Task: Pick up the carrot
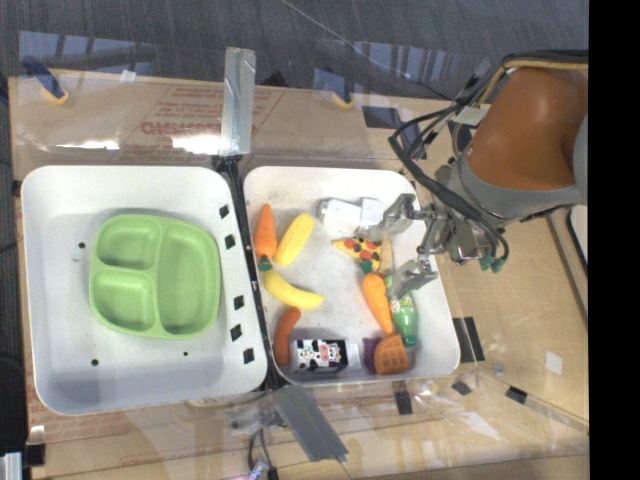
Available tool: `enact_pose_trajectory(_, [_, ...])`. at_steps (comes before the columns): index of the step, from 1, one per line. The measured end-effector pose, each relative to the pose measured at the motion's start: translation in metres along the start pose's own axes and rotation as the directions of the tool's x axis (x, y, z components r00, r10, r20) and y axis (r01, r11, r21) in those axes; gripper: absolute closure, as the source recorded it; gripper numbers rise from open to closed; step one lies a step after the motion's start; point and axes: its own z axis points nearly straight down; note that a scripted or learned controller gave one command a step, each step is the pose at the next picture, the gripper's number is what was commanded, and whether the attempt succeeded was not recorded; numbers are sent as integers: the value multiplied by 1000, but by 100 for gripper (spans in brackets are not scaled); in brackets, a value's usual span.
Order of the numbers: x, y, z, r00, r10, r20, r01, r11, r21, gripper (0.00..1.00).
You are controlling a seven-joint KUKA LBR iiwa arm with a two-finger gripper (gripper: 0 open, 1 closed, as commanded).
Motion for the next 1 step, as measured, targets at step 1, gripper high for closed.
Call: enact_pose_trajectory(1, [-12,-44,158,976,-216,-5,216,976,-6,0])
